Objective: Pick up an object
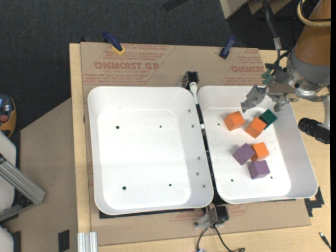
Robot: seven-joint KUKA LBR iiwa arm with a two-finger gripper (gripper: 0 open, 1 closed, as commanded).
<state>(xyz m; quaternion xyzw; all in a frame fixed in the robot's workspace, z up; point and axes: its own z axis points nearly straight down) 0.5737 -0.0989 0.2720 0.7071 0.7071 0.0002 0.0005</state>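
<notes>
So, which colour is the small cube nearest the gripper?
Dark green cube, in the camera view, beside an orange cube.

Lab bench (pixel 157 56), 2 white bins (pixel 105 140)

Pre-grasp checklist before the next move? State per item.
1. Targets present: ok. Right bin holds three orange cubes, two purple cubes and a green block.
2. Claw over the right bin: ok, it hangs above the bin's far side, near the green block.
3. Claw free of load: ok, no block shows between its fingers.
4. Finger opening: ok, the fingers stand spread.
5. Isolated target: ok for the orange cube, which sits apart; not ok for the green block, which touches another orange cube.
6. Claw height above the blocks: cannot tell from this slant.
</notes>
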